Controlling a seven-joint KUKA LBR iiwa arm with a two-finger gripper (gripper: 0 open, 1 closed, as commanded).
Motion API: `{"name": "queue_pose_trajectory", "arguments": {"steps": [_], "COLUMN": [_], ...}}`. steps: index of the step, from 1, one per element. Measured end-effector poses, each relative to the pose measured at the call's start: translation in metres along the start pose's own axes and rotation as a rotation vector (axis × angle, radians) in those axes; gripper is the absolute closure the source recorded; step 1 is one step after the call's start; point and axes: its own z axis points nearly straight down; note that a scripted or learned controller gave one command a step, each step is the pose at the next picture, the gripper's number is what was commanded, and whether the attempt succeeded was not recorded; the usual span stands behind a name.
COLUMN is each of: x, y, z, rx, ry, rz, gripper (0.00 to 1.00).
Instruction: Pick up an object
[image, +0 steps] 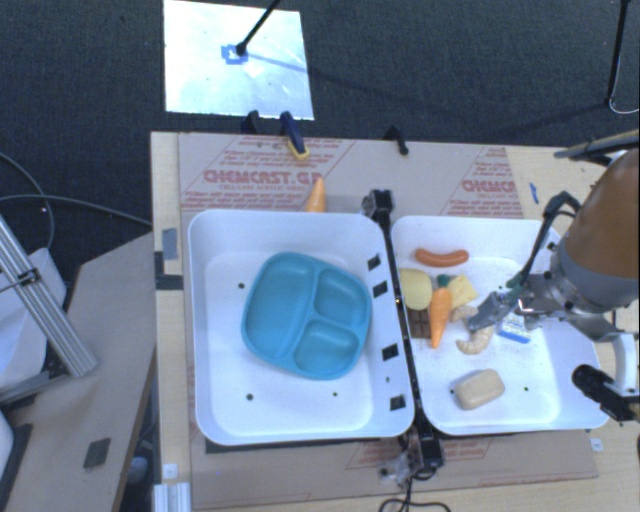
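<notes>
Fingers (484, 318) of the gripper (490, 316) sit low in the right bin (540, 405), over a pale croissant-like piece (474, 342); whether they are spread or closed I cannot tell. Just left lie a carrot (440, 313), a yellow piece (416, 290) and a sausage (441, 257). A tan bread (478, 389) lies nearer the front. A blue tray (306, 313) fills the left bin (225, 400).
</notes>
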Motion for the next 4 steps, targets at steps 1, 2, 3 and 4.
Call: {"name": "queue_pose_trajectory", "arguments": {"steps": [1, 2, 3, 4], "x": [-0.038, -0.036, 0.001, 0.062], "y": [-0.007, -0.005, 0.045, 0.023], "z": [0.142, 0.125, 0.016, 0.002], "rx": [0.011, 0.007, 0.0, 0.011], "ry": [-0.002, -0.002, -0.001, 0.003], "rz": [0.013, 0.009, 0.001, 0.0], "gripper": [0.0, 1.0, 1.0, 1.0]}}
